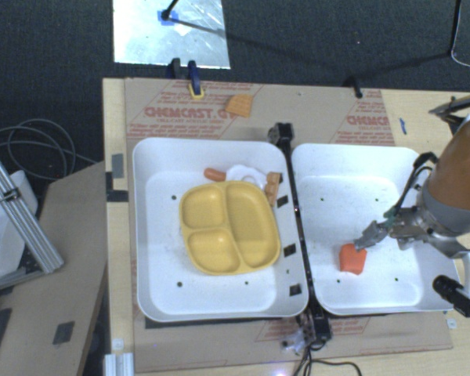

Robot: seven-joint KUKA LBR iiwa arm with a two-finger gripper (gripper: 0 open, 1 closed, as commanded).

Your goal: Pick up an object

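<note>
A small orange-red object (pixel 352 258) lies on the floor of the right bin (pixel 329 178), toward its front. My gripper (pixel 366 240) hangs just above and right of it, reaching in from the right; its tip is at the object's upper edge. In the left bin (pixel 153 210) a yellow divided plate (pixel 228 227) lies in the middle. Behind the plate are a small orange sausage-like piece (pixel 215 175), a white item (pixel 244 175) and a tan block (pixel 272 186).
The arm's orange band and grey wrist (pixel 454 194) cover the right bin's right side. A black divider clamp (pixel 283 134) sits between the bins at the back. A tan scrap (pixel 239 105) lies on the cardboard behind the bins. Cables hang at the front edge.
</note>
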